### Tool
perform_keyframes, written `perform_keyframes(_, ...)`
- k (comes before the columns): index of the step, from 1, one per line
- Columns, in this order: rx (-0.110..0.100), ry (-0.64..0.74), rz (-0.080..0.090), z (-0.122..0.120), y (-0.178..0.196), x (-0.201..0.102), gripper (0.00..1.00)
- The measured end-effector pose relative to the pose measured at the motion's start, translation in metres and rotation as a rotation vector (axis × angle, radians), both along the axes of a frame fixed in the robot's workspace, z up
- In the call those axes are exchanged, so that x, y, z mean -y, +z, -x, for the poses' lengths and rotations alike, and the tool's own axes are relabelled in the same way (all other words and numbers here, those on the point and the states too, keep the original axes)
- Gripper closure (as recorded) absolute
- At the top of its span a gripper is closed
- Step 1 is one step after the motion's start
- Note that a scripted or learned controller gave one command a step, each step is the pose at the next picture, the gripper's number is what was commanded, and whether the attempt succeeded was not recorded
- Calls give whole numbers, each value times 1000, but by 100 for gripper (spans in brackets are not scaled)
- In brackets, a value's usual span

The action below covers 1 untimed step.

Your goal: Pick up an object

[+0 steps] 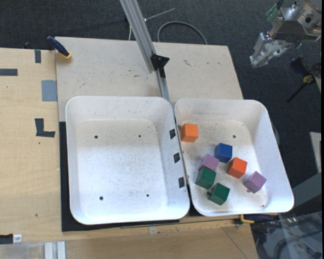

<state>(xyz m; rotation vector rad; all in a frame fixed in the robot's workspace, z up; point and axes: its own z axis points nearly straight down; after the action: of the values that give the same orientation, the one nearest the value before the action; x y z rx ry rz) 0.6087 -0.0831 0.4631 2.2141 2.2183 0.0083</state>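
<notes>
The jaws (261,58) hang at the upper right, above the dark floor beyond the far right corner of the surface (119,63), and the arm behind them is cut off by the top and right edges of the view. They are pale, blurred and seen at a slant, so I cannot tell whether they are parted or closed; nothing is seen between them. The blocks all lie well apart from the jaws, below and to their left, in the right bin (262,117). They are small cubes: an orange block (189,132) alone near the bin's left wall, then a loose cluster toward the near right, with a blue block (223,152), a second orange block (237,167) just beside it, a purple block (209,162) touching a green block (206,177), another green block (218,193) nearest the front rim, and a second purple block (254,182) off to the right. The left bin (75,112) sits flush against the right one, speckled with dark flecks. A slanted metal rail (137,23) crosses the surface from the top edge down to the seam between the bins, hiding part of it.
</notes>
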Motion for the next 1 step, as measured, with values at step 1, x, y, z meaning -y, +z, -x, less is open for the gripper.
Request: perform_keyframes(1,0,3,-1,-13,84,-47,100)
